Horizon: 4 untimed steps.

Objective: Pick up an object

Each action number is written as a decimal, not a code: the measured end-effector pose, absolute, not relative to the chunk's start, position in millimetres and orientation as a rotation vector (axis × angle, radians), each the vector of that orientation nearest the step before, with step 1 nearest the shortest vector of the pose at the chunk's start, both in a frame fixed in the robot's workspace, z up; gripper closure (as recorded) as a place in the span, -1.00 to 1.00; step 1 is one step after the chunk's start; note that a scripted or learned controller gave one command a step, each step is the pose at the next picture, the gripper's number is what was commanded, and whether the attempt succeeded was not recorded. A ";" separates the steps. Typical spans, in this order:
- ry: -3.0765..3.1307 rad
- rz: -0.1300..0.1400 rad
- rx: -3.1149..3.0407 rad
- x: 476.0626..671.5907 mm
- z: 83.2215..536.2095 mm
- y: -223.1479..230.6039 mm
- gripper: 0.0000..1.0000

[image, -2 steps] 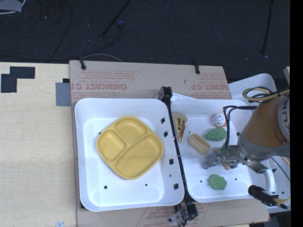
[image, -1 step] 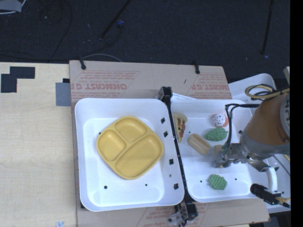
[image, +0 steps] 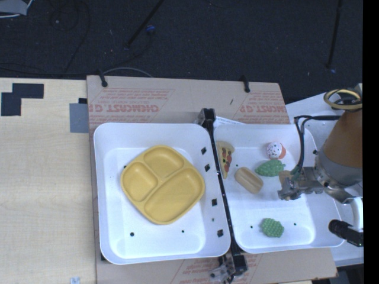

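Crowding is the risk: the grey two-finger gripper (image: pixel 289 189) sits low in the right white bin (image: pixel 308 236), just beside a bumpy green leafy toy (image: pixel 270 168) and tan bread-roll toy (image: pixel 249 180); whether its pincer is apart or together I cannot tell, so it may nudge them aside.

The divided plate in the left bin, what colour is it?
Plain yellow, no pattern; the divided plate shows clearly in the camera view.

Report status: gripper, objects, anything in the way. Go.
Gripper low in right bin, fingers unclear. Nearest: green piece, tan roll. Yellow tray alone in left bin.
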<state>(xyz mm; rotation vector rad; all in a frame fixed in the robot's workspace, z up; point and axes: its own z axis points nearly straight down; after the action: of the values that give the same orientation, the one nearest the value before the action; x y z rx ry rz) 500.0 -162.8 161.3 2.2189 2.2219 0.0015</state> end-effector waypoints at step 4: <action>2.232 -0.001 2.218 502.5 263.1 -39.8 1.00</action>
<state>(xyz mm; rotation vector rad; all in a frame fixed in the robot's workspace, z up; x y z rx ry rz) 502.5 -39.8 263.1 2.2180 2.2319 -0.0014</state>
